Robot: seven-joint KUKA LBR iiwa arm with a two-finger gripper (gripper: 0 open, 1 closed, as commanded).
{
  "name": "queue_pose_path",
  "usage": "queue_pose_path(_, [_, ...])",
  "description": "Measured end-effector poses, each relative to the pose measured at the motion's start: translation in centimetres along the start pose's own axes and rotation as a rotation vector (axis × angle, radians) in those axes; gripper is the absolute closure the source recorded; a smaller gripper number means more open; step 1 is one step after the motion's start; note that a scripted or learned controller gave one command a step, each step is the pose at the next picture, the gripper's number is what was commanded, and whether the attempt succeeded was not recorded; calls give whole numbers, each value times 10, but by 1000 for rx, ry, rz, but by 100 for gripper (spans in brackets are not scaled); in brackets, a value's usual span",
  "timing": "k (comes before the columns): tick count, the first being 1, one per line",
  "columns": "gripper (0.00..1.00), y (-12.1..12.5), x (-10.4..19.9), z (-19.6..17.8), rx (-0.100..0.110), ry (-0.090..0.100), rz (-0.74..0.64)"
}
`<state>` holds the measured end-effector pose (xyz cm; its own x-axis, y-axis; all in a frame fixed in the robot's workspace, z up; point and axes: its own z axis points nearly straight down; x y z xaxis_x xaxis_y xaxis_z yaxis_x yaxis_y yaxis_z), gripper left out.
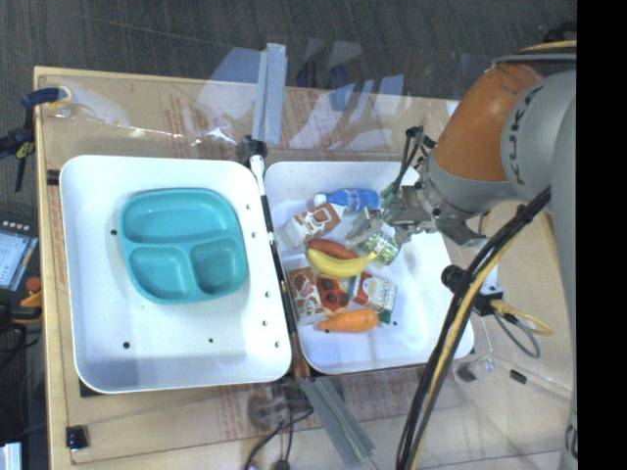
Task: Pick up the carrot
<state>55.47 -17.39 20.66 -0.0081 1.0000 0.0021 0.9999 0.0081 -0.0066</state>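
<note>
The orange carrot [350, 321] lies on its side near the front of the right bin [431, 333], just below a yellow banana [337, 260]. My gripper [380, 231] hangs over the bin's middle, above and to the right of the banana, well back from the carrot. Its metal tips sit among the clutter, next to a small green-tinted item [385, 250]. Nothing shows as held between them.
The left bin [88, 341] holds a teal divided plate [183, 241]. Around the banana lie several small cartons [312, 220], a blue-capped bottle [353, 200] and printed packets [376, 292]. A yellow-and-black cable [460, 311] crosses the right bin's right edge.
</note>
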Motion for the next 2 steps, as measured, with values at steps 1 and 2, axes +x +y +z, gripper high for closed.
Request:
queue_pose_path(1, [0,6,55,92,-29,-9,-227])
queue_pose_path(2, [0,53,0,115,-5,-5,-589])
